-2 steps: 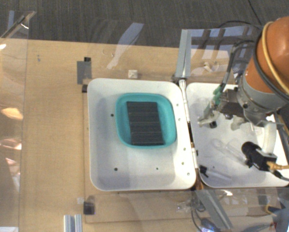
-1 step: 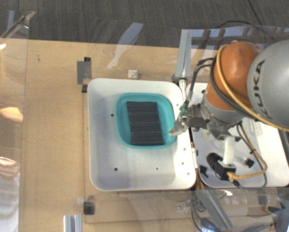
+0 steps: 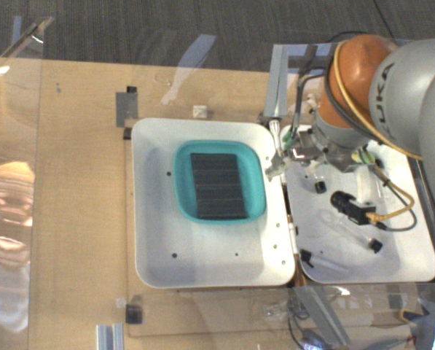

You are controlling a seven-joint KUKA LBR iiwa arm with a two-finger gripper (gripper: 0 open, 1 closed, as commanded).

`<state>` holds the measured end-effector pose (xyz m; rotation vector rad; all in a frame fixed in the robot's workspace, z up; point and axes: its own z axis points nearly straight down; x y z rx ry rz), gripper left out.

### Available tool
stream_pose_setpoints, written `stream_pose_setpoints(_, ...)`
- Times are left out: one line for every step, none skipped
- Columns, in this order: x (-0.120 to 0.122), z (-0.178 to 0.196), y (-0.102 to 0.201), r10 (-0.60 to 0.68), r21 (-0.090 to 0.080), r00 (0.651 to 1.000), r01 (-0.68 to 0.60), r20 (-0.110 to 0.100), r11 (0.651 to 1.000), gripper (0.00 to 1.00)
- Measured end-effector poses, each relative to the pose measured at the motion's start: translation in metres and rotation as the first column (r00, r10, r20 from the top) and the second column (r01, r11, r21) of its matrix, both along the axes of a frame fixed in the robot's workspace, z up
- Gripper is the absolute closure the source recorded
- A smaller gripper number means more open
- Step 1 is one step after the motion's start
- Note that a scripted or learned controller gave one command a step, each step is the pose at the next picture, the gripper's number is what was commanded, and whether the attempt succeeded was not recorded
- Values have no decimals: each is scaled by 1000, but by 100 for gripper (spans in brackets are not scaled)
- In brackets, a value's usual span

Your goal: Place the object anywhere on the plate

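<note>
Wooden bench; dark slab (image 3: 217, 187) flat on teal plate (image 3: 255, 188), long axis near-vertical in view.

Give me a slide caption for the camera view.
KUKA arm hangs over the right bin; teal plate sits in the left bin.

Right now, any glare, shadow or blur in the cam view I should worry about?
Camera view: bright reflections off a clear sheet wash out the left bench; soft shadow lies along the left bin wall beside the teal plate; the arm looms large and slightly soft, hiding part of the right bin.
</note>
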<state>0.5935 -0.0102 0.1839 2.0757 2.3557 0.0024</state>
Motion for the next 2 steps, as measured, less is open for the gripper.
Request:
stream_pose_setpoints(21, 2, 19, 22, 1, 1000, -22, 3, 1000, 0)
stream_pose_setpoints(32, 2, 33, 21, 1, 1000, -21, 4, 1000, 0)
